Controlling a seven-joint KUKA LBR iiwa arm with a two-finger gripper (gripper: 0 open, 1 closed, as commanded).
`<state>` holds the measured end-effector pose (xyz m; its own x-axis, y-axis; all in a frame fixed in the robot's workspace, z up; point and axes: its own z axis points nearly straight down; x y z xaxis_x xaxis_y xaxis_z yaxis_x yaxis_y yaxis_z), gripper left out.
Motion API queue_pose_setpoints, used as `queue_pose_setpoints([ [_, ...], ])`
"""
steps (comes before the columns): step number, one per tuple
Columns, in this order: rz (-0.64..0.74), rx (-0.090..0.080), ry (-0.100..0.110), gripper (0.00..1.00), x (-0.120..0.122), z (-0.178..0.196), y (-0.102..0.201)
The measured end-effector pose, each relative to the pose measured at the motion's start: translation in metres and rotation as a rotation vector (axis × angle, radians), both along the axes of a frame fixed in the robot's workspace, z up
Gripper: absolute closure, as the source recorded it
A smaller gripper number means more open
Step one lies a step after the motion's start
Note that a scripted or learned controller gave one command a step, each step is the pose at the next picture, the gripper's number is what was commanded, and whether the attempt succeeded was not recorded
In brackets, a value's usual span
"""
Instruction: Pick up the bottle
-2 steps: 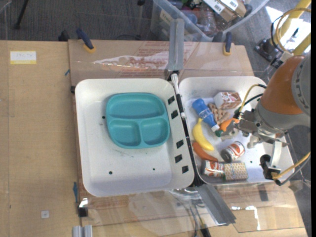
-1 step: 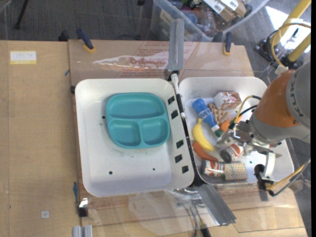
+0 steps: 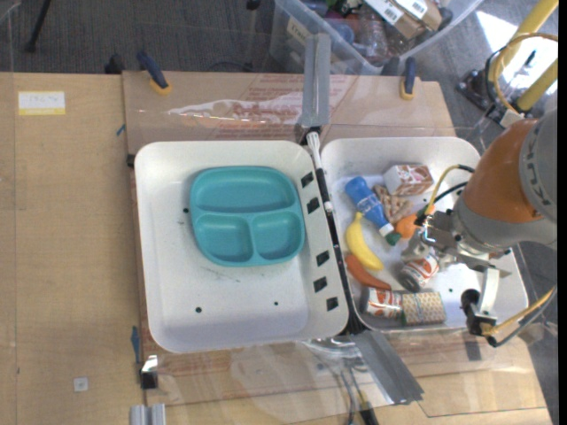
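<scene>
Your hand point(image 3: 423, 235) sits low in the right bin point(image 3: 447, 149), beside the blue bottle point(image 3: 367, 204) (grip state: can't tell).

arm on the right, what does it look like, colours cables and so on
The arm is a thick, rounded grey body with a broad orange band above the wrist. Below the band sits a grey and silver metal wrist block leading to the gripper. A thin yellow and black cable loops off the wrist, and a white bracket hangs at its lower side.
</scene>
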<state>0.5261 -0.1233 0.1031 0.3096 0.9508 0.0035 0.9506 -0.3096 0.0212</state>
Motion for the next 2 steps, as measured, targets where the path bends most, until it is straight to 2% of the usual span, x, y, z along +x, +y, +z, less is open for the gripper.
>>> queue_pose_setpoints([
  [1, -0.098, 0.004, 0.021, 1.00, -0.033, 0.194, 0.093],
  [2, -0.085, 0.004, 0.026, 1.00, -0.047, 0.190, 0.170],
])
